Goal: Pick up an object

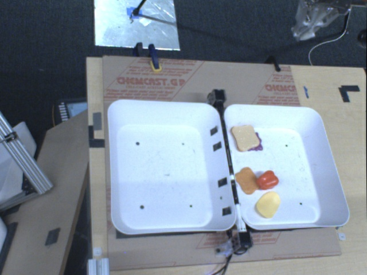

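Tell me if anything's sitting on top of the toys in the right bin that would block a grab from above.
Nothing visible lies over them. The sandwich toy, the orange piece, the red piece and the yellow piece all lie uncovered along the right bin's left side, though orange and red touch, so they crowd each other.

The gripper (308,22) hangs at the top right, well beyond the right bin's (321,125) far rim.
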Tool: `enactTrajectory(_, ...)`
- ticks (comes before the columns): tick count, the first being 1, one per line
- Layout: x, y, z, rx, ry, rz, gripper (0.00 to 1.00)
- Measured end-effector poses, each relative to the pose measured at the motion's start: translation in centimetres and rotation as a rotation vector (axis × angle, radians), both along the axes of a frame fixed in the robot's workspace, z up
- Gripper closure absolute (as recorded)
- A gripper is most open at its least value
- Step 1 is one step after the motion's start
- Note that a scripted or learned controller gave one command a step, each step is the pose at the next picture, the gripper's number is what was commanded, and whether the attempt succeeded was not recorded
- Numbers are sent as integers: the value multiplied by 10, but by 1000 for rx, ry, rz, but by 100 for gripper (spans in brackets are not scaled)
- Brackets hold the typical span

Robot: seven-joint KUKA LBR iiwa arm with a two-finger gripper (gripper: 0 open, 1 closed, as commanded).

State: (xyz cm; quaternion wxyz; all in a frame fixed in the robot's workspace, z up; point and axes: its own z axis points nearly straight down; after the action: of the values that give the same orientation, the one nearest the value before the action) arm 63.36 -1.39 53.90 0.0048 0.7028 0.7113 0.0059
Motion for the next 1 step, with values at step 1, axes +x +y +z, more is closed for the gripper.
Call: enactTrajectory(1,-12,70,-110,1,24,-1,100)
